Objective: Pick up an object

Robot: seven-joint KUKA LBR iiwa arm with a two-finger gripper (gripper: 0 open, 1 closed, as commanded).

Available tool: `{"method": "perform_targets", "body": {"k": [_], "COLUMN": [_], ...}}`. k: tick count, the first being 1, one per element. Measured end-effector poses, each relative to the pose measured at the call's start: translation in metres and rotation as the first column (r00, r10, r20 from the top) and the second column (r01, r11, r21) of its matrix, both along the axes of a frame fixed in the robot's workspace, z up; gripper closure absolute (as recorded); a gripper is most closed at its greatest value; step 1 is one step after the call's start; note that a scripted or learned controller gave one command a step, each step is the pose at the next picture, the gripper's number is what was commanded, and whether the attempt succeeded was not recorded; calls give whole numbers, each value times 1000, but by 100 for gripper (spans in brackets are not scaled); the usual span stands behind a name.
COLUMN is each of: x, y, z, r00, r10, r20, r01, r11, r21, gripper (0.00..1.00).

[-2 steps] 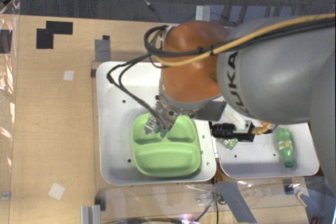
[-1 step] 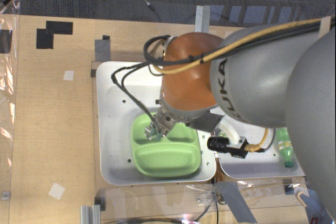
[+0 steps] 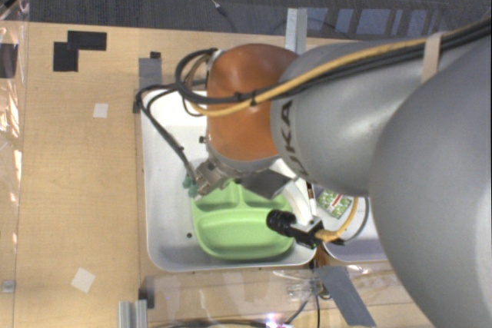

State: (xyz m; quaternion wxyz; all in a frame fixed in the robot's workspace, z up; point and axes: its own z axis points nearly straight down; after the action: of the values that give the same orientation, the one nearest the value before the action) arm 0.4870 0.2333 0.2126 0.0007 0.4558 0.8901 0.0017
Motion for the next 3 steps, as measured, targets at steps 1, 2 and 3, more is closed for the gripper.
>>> {"method": "perform_targets", "body": {"k": [1, 2, 3], "x": [1, 1, 12], "y": [-34, 3, 2], "z": [35, 58, -9], "r00": [749, 481, 112], "r10": [662, 877, 994], "r20": [5, 5, 1], "r01": [-662, -877, -994], "r11": [749, 481, 112], "r21": [-5, -7, -5], "gripper": [100, 100, 100]}}
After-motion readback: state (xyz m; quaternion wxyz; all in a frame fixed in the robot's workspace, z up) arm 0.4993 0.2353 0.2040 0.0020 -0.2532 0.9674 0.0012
